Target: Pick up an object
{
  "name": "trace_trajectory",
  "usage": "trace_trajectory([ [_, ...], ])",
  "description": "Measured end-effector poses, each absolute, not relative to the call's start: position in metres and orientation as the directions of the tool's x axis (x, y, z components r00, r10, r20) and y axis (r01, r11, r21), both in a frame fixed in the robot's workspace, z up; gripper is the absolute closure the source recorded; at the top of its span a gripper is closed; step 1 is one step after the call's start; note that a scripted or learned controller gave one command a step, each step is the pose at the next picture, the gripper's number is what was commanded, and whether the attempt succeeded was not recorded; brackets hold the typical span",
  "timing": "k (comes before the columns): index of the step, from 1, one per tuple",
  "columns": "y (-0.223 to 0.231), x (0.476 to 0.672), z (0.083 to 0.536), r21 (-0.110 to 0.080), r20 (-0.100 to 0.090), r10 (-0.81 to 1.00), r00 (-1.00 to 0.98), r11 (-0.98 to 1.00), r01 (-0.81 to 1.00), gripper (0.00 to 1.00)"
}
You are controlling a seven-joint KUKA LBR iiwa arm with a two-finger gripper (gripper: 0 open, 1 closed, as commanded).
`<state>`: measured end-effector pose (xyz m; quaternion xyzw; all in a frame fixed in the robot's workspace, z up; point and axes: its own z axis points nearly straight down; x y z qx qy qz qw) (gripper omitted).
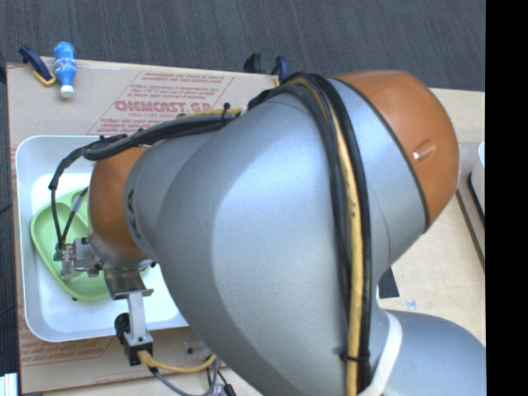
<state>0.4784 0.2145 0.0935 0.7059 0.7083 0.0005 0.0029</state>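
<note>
Grey arm blocks most of my view; my gripper sits at nine o'clock over a green object in the white bin, its grip unreadable.

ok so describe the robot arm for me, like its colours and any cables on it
The arm is a bulky, rounded grey shell with glossy orange sections, one at the big joint and one as a band above the wrist. A bundle of black and yellow cables runs along its back, and thinner black cables loop by the wrist. Small metal hardware sits at the wrist end.
</note>
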Motion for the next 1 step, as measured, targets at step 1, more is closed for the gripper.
trace_trajectory([
  [1,0.2104,0.481,0.1048,0.009,-0.011,1.0,-0.005,0.005,1.0,1.0],
])
